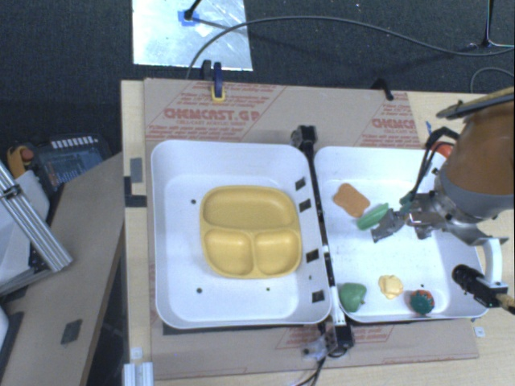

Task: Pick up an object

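Right bin (451, 308) holds the loose stuff: orange piece (351, 199) near the top left, green piece (372, 215) just below-right of it, green lump (352, 295) at the bottom left corner, yellow bit (390, 285) and a teal/red ball (422, 301) along the bottom edge. Left bin (173, 215) has the yellow tray (250, 230) w/ three compartments.

Arm comes in from the right; tool (389, 225) sits mid-bin, tip right at the green piece, touching or just beside it, can't tell which. Tool state: can't tell, too blurry and dark at the tip to judge.

Likely target = green piece. It lies directly left of the tool, on the tool's far side from the wrist, long axis slanting up-right to down-left, roughly in line w/ the tool's reach. Orange piece is v. close above-left, so risk is nudging it or pushing the green piece away rather than straddling it
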Motion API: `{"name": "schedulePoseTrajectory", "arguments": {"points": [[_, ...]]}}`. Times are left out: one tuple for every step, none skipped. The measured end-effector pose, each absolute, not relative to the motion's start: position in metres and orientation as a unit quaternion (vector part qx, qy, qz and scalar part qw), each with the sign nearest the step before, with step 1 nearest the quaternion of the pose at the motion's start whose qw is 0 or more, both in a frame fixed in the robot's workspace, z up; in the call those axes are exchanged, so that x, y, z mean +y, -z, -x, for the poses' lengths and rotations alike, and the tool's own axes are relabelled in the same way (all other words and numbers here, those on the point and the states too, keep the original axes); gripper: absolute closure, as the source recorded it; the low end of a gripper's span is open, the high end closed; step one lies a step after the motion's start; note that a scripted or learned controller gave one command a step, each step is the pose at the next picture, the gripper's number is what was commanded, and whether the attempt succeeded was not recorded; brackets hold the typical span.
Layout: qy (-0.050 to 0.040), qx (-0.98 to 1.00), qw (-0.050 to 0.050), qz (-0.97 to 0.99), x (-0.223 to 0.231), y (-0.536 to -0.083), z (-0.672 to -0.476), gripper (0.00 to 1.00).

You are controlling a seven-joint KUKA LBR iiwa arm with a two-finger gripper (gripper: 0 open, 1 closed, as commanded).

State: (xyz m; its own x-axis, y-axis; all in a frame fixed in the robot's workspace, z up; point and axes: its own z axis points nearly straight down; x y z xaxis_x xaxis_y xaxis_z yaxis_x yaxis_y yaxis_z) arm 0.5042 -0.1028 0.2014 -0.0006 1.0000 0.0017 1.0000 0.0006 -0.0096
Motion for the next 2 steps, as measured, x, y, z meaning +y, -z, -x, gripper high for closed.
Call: {"name": "schedulePoseTrajectory", "arguments": {"points": [[0.0004,-0.708,0.000,0.706,-0.103,-0.206,-0.507,0.00],[-0.0009,-0.707,0.002,0.707,-0.111,-0.160,-0.503,0.00]]}}
